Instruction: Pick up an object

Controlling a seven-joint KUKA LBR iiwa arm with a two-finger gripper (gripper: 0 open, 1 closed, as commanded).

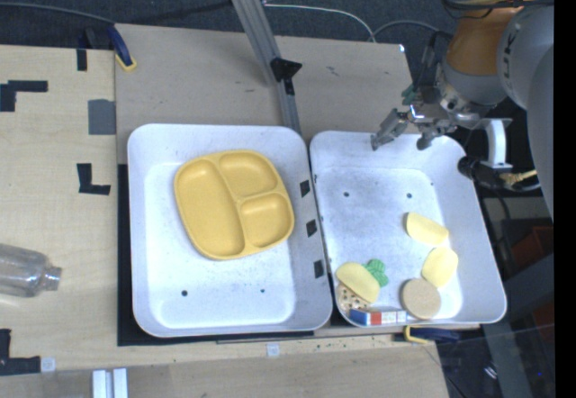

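Observation:
My gripper point(403, 135) hangs over the far rim of the right bin point(378, 198), its two fingers spread apart with nothing between them. Well below it, along the bin's near right side, lie two pale yellow pieces point(426, 228) point(439, 266), a tan round disc point(420, 298), a yellow piece point(356, 279) with a green piece point(376, 272) beside it, and a small red, white and blue item point(378, 318) at the front edge.
The left bin point(153, 207) holds a yellow divided plate point(234, 203). A metal pole point(252, 18) slants down from the top to the gap between the bins. A clear bottle point(25, 272) lies on the bench at the left.

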